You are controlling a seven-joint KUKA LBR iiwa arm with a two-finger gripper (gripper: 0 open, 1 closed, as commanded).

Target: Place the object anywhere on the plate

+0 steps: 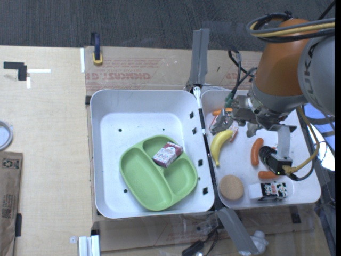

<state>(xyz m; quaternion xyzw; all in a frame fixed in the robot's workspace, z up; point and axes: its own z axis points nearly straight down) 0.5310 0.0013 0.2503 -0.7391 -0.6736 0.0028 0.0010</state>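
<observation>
Near edge of the right bin [306,196]: a round bun [231,187] and a small carton [272,190]. In the left bin, the green plate [144,183] already carries a small box [166,154], long axis tilted up-right, on its divider, likely dropped there. Further back, the gripper [222,122] hangs over the banana [220,143]; finger state: cannot tell.

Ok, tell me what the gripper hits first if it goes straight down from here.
Probably the banana: the gripper hangs just over its upper end in the right bin. Depth is unclear from this slanted view.
</observation>
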